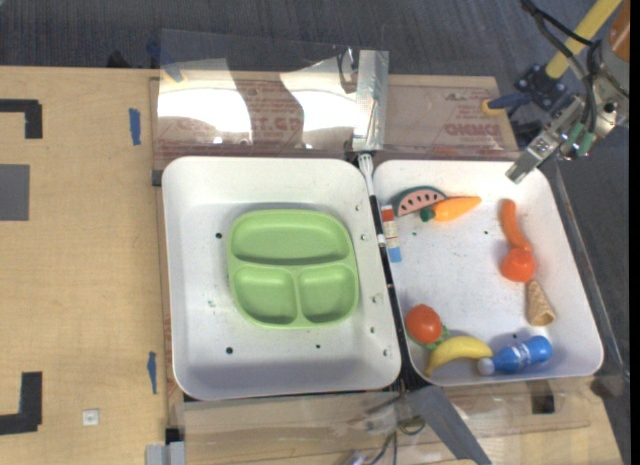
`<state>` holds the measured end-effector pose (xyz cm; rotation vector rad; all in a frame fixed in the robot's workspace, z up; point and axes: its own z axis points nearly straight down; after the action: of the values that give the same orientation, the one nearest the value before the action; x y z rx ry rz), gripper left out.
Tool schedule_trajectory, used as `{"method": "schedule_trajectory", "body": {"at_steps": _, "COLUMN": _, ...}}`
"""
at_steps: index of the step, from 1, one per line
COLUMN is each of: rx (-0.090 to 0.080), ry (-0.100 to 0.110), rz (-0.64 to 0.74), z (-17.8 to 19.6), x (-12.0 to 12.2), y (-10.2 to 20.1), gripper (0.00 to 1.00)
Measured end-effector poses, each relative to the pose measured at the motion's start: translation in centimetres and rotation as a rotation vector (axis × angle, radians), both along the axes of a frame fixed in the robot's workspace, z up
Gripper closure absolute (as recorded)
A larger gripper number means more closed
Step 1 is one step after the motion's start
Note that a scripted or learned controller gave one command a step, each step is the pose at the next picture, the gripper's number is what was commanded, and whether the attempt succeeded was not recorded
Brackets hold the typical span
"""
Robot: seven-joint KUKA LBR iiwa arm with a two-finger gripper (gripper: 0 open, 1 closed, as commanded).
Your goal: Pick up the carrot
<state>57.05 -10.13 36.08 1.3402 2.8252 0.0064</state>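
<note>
The claw [524, 166] hovers at the right bin's [580, 303] far corner; its spread is too blurred to tell. It should descend squarely across the carrot [458, 209], clearing the watermelon slice [416, 199].

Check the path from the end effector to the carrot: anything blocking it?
Nothing visible blocks it. The end effector hovers at the right bin's far right corner; the carrot lies left of it on open floor, its green end touching the watermelon slice.
</note>
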Motion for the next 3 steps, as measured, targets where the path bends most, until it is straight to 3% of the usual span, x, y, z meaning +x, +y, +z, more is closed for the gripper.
{"method": "schedule_trajectory", "body": {"at_steps": 1, "rx": 0.002, "ry": 0.006, "rz": -0.101, "z": -26.3, "x": -2.7, "y": -2.4, "gripper": 1.0}}
{"method": "schedule_trajectory", "body": {"at_steps": 2, "rx": -0.001, "ry": 0.01, "rz": -0.015, "z": -25.9, "x": 0.6, "y": -11.2, "gripper": 1.0}}
{"method": "schedule_trajectory", "body": {"at_steps": 3, "rx": 0.0, "ry": 0.001, "rz": -0.148, "z": -12.7, "x": 7.0, "y": -12.2, "gripper": 1.0}}
